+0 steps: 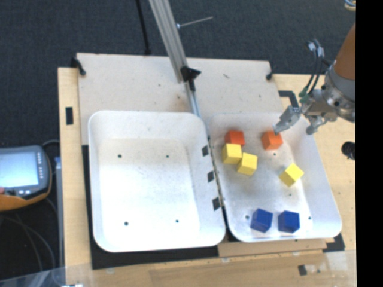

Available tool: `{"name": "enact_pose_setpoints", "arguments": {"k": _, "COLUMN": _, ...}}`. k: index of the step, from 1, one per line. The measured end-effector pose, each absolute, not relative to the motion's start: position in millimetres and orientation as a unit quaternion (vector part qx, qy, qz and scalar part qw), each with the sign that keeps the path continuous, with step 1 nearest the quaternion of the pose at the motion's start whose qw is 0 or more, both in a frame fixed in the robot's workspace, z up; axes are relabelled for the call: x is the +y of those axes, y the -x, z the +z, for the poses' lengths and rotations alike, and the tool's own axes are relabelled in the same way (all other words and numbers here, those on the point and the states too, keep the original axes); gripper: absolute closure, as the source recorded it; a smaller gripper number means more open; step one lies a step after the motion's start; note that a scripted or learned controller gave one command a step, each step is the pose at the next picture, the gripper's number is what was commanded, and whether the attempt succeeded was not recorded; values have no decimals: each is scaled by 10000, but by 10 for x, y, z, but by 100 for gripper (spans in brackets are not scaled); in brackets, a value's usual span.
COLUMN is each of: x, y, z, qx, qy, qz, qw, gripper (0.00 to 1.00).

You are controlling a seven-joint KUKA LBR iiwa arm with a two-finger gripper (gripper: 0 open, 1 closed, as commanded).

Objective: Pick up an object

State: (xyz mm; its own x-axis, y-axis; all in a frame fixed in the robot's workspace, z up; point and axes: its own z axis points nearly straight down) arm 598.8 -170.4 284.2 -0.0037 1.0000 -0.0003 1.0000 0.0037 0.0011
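Observation:
The right bin (326,203) holds several small cubes. Two are orange (235,137) (271,140), three are yellow (232,153) (247,163) (292,174), and two are blue (261,219) (288,221). My gripper (296,127) hangs over the bin's far right corner, open, with nothing between its fingers. Its left finger (283,123) ends just above and to the right of the nearer orange cube. The arm's orange band sits at the upper right edge.
The left bin (99,178) lies beside the right one, with a narrow seam between them. A slanted metal rail (170,34) rises behind the bins. A handheld screen (21,172) sits off the bench at the left.

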Motion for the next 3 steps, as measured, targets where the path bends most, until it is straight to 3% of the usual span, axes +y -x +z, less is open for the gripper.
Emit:
{"name": "enact_pose_setpoints", "arguments": {"k": 1, "x": -1059, "y": -6080, "z": 1646, "qx": 7088, "qy": -7054, "qz": -21, "qw": -21, "gripper": 0}}
{"name": "enact_pose_setpoints", "arguments": {"k": 2, "x": -716, "y": -5971, "z": 3457, "qx": 7091, "qy": -7050, "qz": 38, "qw": 40, "gripper": 0}}
{"name": "enact_pose_setpoints", "arguments": {"k": 3, "x": -841, "y": -5927, "z": 2149, "qx": 7063, "qy": -7079, "qz": -33, "qw": -19, "gripper": 0}}
